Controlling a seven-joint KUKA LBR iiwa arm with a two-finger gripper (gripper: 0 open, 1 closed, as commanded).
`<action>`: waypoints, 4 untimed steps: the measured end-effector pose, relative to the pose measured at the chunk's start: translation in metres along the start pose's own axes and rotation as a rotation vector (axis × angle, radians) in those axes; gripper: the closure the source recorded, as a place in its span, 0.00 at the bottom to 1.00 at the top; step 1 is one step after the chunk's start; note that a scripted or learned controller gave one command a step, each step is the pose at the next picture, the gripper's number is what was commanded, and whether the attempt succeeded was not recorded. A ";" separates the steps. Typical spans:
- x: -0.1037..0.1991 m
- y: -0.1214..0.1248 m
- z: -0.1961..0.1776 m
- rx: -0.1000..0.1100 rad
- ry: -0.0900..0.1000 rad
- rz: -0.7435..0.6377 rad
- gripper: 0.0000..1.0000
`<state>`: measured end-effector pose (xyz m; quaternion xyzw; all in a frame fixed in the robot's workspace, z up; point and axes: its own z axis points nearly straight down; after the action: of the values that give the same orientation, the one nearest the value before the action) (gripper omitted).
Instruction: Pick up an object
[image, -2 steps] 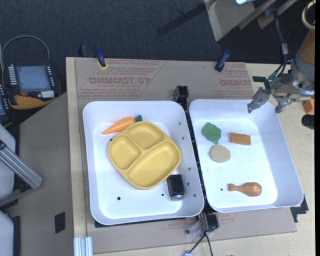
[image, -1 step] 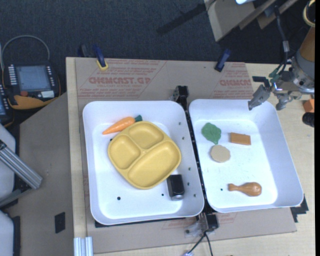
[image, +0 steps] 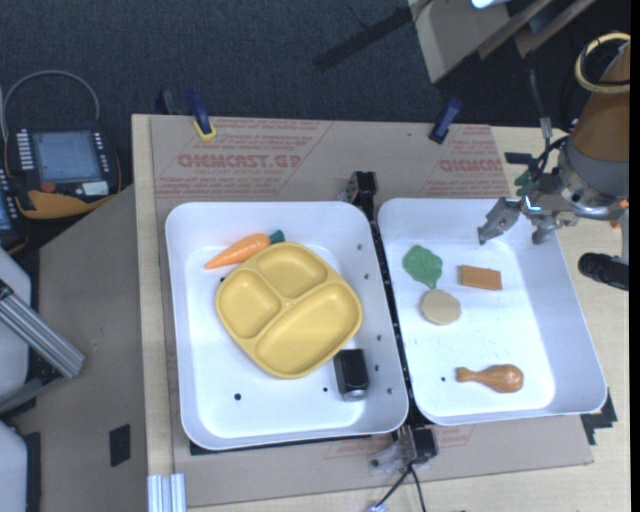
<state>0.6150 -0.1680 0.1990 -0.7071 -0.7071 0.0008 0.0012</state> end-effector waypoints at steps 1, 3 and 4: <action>0.001 -0.001 0.043 0.002 0.000 0.000 0.00; -0.007 -0.006 0.084 -0.004 -0.001 0.000 1.00; -0.008 -0.013 0.024 -0.007 -0.002 0.001 1.00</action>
<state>0.6024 -0.1758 0.1750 -0.7073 -0.7070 -0.0007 -0.0019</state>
